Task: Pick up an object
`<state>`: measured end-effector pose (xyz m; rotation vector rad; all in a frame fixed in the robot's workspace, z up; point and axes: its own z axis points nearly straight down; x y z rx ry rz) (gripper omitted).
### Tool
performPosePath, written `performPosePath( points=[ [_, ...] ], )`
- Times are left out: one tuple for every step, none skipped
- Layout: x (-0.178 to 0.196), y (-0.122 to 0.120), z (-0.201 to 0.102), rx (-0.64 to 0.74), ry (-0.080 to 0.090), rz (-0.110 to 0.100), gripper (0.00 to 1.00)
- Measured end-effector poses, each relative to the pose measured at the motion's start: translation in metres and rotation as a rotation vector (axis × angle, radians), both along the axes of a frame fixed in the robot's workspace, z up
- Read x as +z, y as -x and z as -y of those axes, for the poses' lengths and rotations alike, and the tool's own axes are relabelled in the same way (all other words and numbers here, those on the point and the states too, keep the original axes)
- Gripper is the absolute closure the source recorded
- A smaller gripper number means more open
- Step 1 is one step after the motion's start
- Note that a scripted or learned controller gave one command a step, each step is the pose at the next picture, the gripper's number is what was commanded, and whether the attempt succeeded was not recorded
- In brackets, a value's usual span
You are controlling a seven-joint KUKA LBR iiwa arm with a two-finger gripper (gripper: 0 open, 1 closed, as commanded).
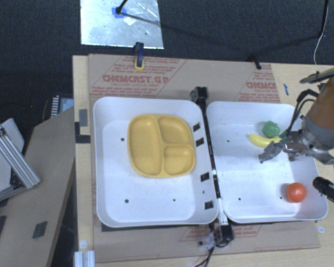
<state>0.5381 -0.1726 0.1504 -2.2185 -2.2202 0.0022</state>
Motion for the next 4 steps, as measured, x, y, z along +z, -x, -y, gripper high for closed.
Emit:
performPosePath(
  points=[
    [-0.049, 0.005, -0.009, 0.000, -0.001, 0.000, 0.00],
    [-0.036, 0.004, -0.008, -0.001, 0.002, 0.005, 1.00],
    [0.027, -0.003, -0.007, 0.003, 0.004, 0.011, 1.00],
    [0.075, -0.005, -0.007, 0.004, 0.003, 0.010, 1.00]
  ],
)
